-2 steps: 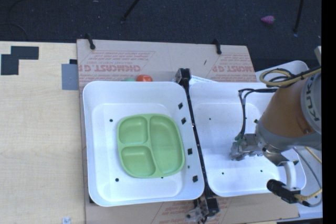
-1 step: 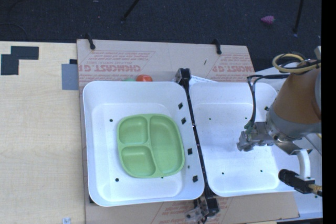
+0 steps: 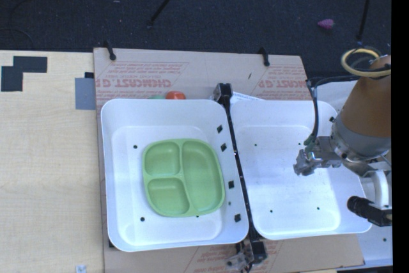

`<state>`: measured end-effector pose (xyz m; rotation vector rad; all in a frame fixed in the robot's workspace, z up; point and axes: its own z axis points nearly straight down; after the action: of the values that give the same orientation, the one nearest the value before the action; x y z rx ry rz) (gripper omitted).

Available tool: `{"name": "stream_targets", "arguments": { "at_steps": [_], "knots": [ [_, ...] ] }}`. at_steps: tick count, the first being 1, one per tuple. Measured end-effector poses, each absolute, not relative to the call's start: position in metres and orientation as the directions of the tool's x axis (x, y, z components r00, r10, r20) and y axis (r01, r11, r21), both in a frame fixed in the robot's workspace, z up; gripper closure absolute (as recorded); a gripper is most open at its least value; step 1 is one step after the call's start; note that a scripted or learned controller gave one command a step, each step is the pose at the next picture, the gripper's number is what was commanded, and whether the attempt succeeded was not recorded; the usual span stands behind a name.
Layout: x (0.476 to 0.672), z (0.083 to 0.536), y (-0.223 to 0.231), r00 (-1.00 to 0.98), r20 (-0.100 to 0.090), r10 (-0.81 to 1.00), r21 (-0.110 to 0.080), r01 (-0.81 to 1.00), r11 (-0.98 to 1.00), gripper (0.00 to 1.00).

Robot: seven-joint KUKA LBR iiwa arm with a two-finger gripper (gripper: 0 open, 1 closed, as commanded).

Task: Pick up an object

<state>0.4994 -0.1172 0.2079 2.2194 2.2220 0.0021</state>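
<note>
The arm [image 3: 367,113] enters at the right edge of the frame, its orange band filling the upper part and the grey wrist section just below it. From the wrist the gripper [image 3: 305,162] reaches leftward, sitting at centre right of the frame. It is small, grey and seen side-on. A black cable loops from the arm's upper side down toward the gripper.

Pale green divided plate [image 3: 183,177] in the white left bin [image 3: 121,137]; white right bin [image 3: 281,137]; orange-banded grey arm [image 3: 367,112].
</note>
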Motion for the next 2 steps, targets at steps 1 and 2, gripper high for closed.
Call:
{"name": "stream_targets", "arguments": {
  "at_steps": [1, 2],
  "knots": [
    [0.5, 0.227, -0.118, 0.0, 0.0, 1.0, 0.0, 1.0, 0.0, 1.0],
    [0.519, 0.223, -0.058, -0.005, 0.003, 1.0, -0.003, 1.0, 0.005, 1.0]
  ]
}}
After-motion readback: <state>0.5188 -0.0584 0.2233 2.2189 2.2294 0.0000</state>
